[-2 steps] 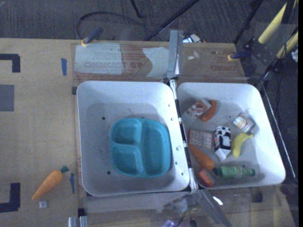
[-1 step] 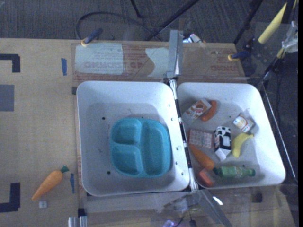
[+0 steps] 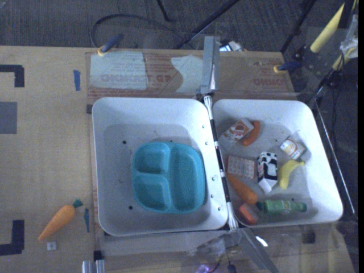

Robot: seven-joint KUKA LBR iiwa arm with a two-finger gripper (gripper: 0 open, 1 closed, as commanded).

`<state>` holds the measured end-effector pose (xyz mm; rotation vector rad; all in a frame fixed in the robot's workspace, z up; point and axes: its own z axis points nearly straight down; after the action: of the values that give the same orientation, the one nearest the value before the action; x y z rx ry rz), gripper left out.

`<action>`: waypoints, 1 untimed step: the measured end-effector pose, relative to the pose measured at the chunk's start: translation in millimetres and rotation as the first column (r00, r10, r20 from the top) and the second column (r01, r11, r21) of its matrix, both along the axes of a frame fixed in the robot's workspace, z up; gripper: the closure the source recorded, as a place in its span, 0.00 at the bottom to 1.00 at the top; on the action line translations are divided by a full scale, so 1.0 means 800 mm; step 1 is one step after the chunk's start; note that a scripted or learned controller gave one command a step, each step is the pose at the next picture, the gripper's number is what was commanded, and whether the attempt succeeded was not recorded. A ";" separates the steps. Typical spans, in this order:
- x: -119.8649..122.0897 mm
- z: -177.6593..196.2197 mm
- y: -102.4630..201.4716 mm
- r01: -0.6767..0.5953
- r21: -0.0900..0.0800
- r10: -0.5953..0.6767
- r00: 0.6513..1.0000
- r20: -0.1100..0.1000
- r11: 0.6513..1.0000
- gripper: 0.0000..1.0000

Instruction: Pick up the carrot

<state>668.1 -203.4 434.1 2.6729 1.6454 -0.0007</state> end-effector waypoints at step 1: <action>0.001 -0.001 -0.011 0.178 0.000 -0.178 0.984 -0.001 0.984 1.00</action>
<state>668.6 -212.5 433.3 2.8103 1.4000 -0.0017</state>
